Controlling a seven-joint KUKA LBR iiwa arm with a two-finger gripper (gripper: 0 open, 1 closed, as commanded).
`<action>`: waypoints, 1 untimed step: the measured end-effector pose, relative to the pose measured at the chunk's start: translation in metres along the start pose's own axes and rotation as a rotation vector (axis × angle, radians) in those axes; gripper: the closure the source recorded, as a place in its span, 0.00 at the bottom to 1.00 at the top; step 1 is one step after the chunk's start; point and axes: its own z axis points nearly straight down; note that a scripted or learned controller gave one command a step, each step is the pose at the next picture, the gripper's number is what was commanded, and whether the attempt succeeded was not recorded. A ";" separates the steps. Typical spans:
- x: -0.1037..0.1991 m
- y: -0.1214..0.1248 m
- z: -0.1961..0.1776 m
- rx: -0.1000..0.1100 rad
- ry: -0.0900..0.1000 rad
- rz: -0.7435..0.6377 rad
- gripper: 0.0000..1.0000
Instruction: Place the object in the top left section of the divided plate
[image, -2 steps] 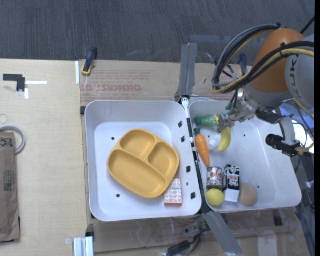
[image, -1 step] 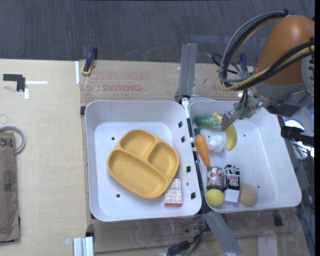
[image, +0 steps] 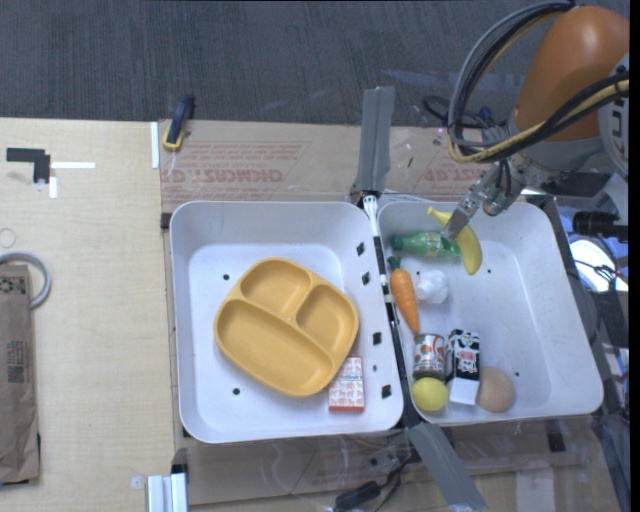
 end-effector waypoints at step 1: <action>0.037 0.028 -0.007 0.000 0.000 -0.183 1.00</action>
